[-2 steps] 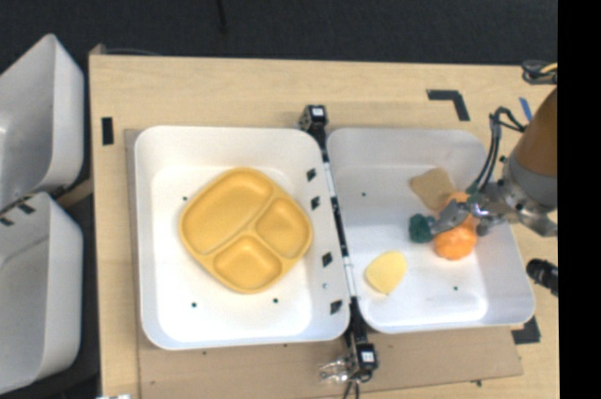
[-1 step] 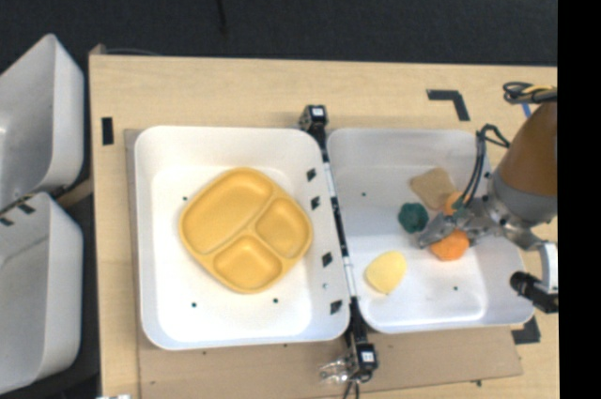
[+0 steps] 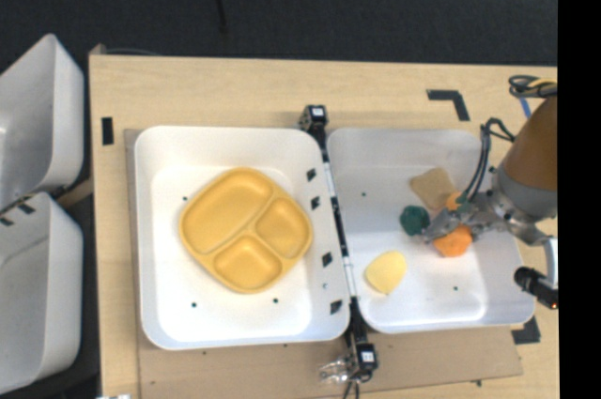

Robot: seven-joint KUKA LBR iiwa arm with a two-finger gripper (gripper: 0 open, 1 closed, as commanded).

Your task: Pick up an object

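On the tabletop the left bin carries a yellow divided plate. In the right bin lie a pale yellow piece, a green ball, a tan scrap and an orange lump. The claw hangs right over the orange lump, touching or nearly so, with the green ball just to its left. Whether it is clenched or released, I cannot tell.

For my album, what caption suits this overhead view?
Robot gripper lowered among small objects in the right bin; yellow tray beside.
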